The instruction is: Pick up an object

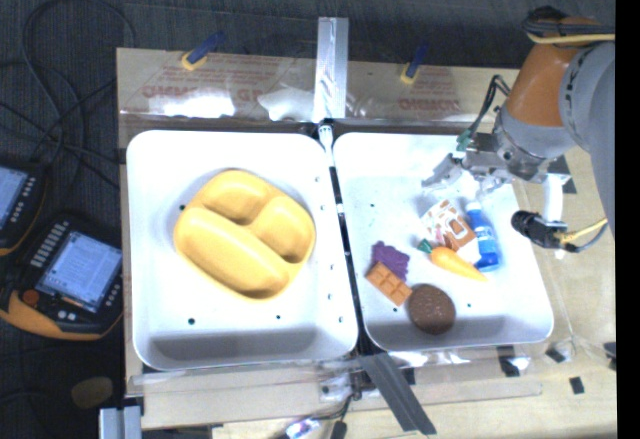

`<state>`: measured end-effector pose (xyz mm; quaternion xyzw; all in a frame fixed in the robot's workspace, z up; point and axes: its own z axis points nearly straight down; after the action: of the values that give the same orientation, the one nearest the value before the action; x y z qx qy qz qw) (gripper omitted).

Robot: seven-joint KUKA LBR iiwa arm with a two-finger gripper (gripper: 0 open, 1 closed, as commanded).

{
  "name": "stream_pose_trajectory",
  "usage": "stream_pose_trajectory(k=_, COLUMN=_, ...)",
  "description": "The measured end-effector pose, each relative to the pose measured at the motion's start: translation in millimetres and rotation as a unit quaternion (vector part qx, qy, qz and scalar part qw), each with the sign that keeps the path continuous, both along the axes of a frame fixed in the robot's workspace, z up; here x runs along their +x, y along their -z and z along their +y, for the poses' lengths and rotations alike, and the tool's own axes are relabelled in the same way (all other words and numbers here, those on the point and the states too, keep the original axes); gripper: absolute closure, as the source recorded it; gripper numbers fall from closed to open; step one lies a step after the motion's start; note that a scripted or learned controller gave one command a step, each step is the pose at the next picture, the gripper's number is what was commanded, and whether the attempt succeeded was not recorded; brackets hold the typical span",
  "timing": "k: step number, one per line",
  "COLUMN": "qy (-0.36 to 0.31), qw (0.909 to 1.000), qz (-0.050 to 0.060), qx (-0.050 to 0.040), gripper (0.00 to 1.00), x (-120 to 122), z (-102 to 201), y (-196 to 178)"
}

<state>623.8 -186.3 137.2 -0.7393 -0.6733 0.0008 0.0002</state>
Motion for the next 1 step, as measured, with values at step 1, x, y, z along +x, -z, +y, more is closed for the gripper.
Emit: stream_pose_trajectory(k=1, qy=-0.103, qw=0.9947, qz=-0.005, qx=-0.0008, gripper=0.00, x=-24.8, z=11.2, y=48.2)
